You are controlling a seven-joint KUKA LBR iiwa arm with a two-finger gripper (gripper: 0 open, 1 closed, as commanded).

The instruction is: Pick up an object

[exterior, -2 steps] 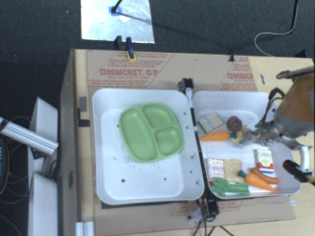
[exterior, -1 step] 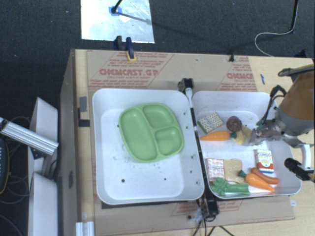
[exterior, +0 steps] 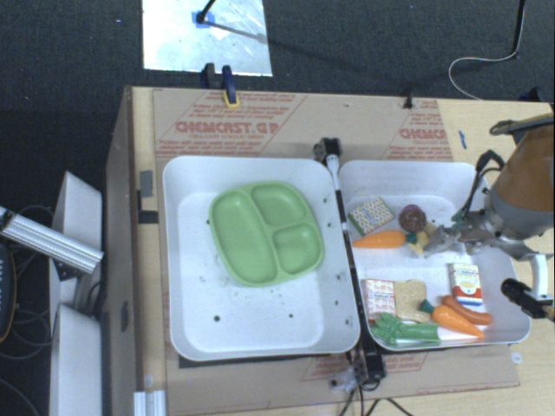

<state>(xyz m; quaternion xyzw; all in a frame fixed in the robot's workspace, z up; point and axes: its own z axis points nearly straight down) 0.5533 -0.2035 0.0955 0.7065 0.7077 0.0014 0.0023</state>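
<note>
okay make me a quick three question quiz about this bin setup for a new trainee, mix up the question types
1. True or false: the green divided plate lies in the right bin.
2. Multiple choice: Nearest the gripper is A) the green toy at the bin's front edge, B) the upper carrot, C) the cracker.
3. Fill in: the arm reaches in from the view's ____.

Key: 1 false, the plate lies in the left bin; 2 B; 3 right.
</note>
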